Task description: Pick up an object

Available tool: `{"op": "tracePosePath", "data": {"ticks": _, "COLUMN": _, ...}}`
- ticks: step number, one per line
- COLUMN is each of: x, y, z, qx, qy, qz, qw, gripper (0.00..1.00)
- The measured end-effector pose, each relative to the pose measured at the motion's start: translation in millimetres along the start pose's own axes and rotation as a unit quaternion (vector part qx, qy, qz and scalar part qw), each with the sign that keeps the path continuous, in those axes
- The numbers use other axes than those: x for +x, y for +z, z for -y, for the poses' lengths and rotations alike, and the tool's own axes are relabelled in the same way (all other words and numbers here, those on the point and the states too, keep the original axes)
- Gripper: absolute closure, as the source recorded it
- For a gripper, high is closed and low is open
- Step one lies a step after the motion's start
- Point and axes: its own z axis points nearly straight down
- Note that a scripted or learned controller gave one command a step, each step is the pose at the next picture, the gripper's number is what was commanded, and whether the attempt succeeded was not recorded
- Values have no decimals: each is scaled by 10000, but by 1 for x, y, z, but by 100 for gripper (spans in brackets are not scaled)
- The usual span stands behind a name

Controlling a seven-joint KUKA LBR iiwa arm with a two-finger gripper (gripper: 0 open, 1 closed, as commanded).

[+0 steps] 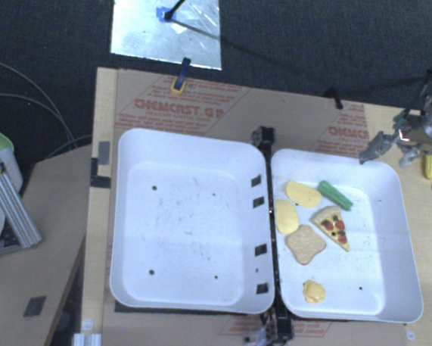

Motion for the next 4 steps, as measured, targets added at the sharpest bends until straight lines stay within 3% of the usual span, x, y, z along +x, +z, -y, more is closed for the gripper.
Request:
{"op": "tracePosePath", "data": {"ticks": 1, "x": 95, "y": 107, "z": 44, "qx": 67, "qy": -37, "qz": -42, "qw": 10000, "gripper": 0}}
{"op": "tracePosePath", "data": {"ticks": 2, "x": 122, "y": 140, "z": 158, "qx": 61, "qy": 10, "qz": -25, "qw": 10000, "gripper": 0}}
{"op": "tracePosePath", "data": {"ticks": 3, "x": 180, "y": 31, "z": 129, "qx": -59, "qy": -43, "qz": -15, "qw": 10000, "gripper": 0}}
{"op": "tracePosePath", "data": {"ticks": 4, "x": 128, "y": 37, "z": 101, "qx": -10, "qy": 23, "qz": 9, "qw": 10000, "gripper": 0}}
